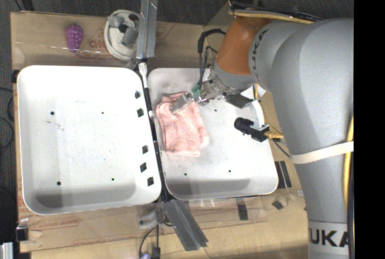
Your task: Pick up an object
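Backdrop: dark grey carpet lies beyond a pale tabletop (pixel 42 23) that carries two shallow white bins.
Camera view, end effector: the end effector (pixel 201 95) is low inside the bin nearer the arm (pixel 240 182), close to that bin's far wall, below the orange band on the grey arm.
End effector state: its tip sits at the cloth's edge, touching it or very nearly so. How far open it is cannot be told, nor whether it has caught any fabric.
Task's thing: a pink cloth (pixel 180 124) lies in a crumpled heap just beside the end effector, spreading away from it toward the divider between the bins. Its nearest corner is right at the tip.
Other bin: the second bin (pixel 78 131) lies past the cloth, on the far side of the divider from the end effector.
Off to the side: a small purple object (pixel 74 37) and a white coil (pixel 122 34) rest on the tabletop, well apart from the end effector.
Handling, as a judgement: the cloth looks light, soft and limp. It is not fragile, and it is likely to sag and trail when lifted.
Where to grip, as a judgement: pinch a raised fold near that close corner, going deep enough to gather fabric. A shallow bite on a flat patch could slip free.
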